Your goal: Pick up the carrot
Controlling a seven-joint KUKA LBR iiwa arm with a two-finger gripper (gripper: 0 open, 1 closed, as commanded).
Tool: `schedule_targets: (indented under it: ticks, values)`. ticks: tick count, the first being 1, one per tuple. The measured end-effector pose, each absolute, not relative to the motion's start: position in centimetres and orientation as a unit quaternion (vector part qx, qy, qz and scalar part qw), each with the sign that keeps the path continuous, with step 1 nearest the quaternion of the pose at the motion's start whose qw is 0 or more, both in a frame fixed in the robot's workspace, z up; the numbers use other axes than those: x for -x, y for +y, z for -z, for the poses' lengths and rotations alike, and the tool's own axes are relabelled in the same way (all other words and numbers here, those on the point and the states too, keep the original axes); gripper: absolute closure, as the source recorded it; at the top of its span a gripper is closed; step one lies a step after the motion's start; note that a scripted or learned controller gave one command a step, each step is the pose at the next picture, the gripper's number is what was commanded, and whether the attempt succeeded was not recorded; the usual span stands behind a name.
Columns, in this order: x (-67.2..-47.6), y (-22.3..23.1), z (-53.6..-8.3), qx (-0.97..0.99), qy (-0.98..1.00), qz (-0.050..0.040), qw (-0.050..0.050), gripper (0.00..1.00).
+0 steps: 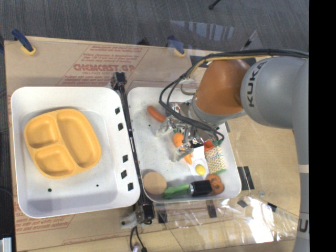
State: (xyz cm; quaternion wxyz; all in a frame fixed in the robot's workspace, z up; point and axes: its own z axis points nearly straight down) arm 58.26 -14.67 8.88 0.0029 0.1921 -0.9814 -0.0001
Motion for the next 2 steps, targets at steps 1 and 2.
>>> schedule_targets:
  ticks: [1, 2]
  values:
    - [-58.7, -14.4, -10.4, -0.195, -0.981, -0.0007, -0.002, 1.00]
    - [-58.9, -14.3, -11.5, -0.197, -0.980, -0.0013, -0.004, 1.00]
